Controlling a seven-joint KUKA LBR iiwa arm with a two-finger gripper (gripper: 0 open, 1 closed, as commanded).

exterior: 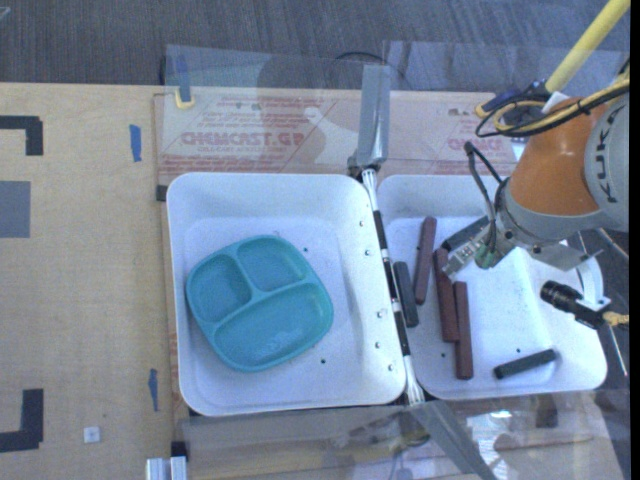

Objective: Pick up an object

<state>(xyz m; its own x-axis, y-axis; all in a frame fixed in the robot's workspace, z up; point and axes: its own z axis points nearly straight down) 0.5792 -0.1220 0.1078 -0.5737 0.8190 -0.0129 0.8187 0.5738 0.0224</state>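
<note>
Camera view: hand (470, 253) low over brown sticks (452, 308) in right bin (590, 368); finger state unclear.

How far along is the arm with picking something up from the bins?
Done: the arm has reached into the right bin, with the gripper low over the brown sticks. In hand: nothing visibly lifted; the sticks and the dark markers lie on the bin floor, and the teal plate sits in the left bin. Left: grasping one object and raising it.
</note>
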